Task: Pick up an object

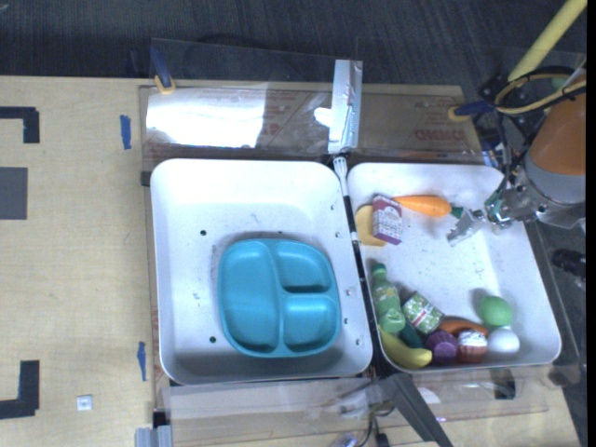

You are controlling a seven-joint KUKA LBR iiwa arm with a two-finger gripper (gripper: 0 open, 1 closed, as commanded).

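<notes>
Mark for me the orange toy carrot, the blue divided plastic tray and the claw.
Orange toy carrot (424, 206): camera view, middle of its body, right bin.
Blue divided plastic tray (277, 295): camera view, ridge between its compartments, left bin.
Claw (460, 228): camera view, midway between its fingertips, over the right bin.

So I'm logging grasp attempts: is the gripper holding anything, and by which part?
Nothing is held: the gripper hangs over bare floor of the right bin, right of the carrot.

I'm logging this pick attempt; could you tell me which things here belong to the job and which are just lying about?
Job:
gripper
carrot
purple carton
banana
green ball
white egg
right bin

Lying about:
blue tray
left bin
</notes>
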